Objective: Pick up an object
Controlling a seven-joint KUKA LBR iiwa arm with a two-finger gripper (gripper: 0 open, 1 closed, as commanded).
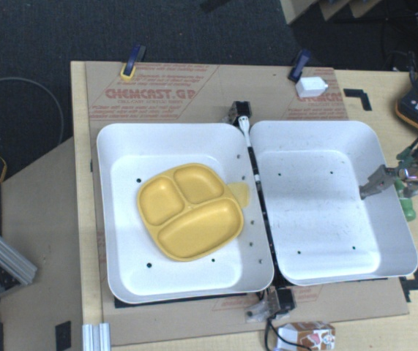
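We see the gripper (375,181) at the frame's right edge, over the right bin (318,203) — the plate (189,210) lies far left, in the left bin (121,269), its long axis slanting up-left.

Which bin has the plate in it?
The left bin. A yellow divided plate lies in its middle; the right bin is the one by the claw.

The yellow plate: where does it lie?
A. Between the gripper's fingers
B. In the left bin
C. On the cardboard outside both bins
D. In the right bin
B: the yellow plate with three compartments rests flat on the floor of the left bin, far from the gripper at the right bin's edge.
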